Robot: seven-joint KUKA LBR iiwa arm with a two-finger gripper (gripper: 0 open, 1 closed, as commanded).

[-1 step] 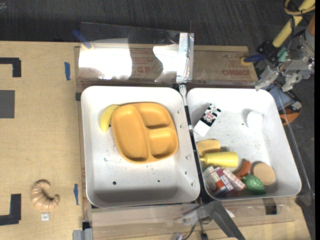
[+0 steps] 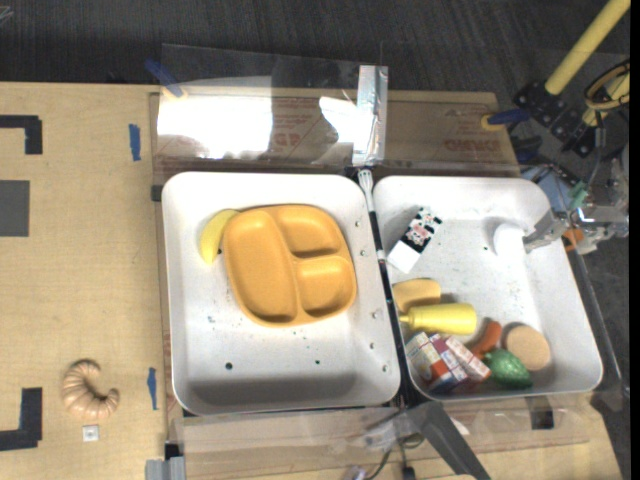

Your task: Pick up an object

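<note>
The right bin holds a black-and-white patterned card near its back left. Along the bin's front lie a yellow chunk, a yellow bottle, a red-and-white carton, a red piece, a green toy and a tan round biscuit. In the left bin an orange divided tray covers part of a banana. My gripper hangs at the right bin's back right rim, away from all the objects, with nothing visibly in it.
A tan croissant-shaped toy lies on the bench at the front left, outside the bins. A clear plastic panel stands behind the left bin. Cables and a yellow pole crowd the back right.
</note>
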